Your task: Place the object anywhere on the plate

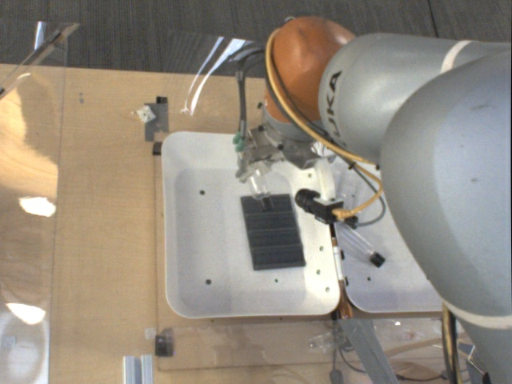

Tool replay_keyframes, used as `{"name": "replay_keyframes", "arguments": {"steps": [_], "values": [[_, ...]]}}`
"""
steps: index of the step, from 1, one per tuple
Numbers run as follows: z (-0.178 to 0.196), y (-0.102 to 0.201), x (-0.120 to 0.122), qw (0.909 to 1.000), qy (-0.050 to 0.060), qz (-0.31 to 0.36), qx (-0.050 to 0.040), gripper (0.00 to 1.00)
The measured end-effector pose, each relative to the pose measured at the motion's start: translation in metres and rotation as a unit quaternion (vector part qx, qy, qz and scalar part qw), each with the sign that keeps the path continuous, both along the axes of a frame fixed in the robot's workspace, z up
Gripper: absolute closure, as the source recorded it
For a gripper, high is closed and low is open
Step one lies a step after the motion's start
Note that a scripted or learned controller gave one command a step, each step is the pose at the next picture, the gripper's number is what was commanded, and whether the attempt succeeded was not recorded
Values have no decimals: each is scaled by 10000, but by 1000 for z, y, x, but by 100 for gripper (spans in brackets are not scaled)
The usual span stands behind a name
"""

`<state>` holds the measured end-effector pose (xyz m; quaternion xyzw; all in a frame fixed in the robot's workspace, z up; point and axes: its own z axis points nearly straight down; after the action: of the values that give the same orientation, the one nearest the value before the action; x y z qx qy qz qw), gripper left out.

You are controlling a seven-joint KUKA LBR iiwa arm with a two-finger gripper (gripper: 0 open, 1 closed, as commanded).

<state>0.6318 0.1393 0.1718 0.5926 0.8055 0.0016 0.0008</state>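
1. Worktop (96, 238): pale wood, carrying 2 shallow white bins side by side. The left bin (188, 238) shows in full; the right bin (392, 282) is largely covered by the arm.

2. Arm (416, 110): grey, with an orange band (300, 54) above the wrist, reaching in from the right and bent down over the far part of the left bin. Cables (352, 206) loop beside the wrist.

3. End effector (260, 184): it hangs just above the far edge of the dark slab. Whether it stands wide or narrow cannot be told, as the tip is small and blurred against the white floor. No object can be confirmed in its hold.

4. Plate (274, 232): the dark ribbed rectangular slab lying flat near the middle of the left bin is judged to be the plate. It lies slightly askew to the bin walls.

5. Task object: not identified with certainty. A small dark mark sits at the plate's far edge directly under the end effector; it may be the object or part of the tool.

6. Reason for posture, as judgement: the tool stands over the plate's edge, consistent with a lowering or release step.

7. Risk: a drop so near the edge could roll off onto the bin floor.
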Motion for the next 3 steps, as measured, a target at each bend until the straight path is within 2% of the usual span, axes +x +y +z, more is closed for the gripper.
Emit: {"name": "replay_keyframes", "arguments": {"steps": [1,2,3], "values": [[40,29,-58,9912,-2,-1320,10,100],[-74,62,36,9480,19,-3181,-6,100],[-19,94,27,9958,-5,-910,5,100]]}}
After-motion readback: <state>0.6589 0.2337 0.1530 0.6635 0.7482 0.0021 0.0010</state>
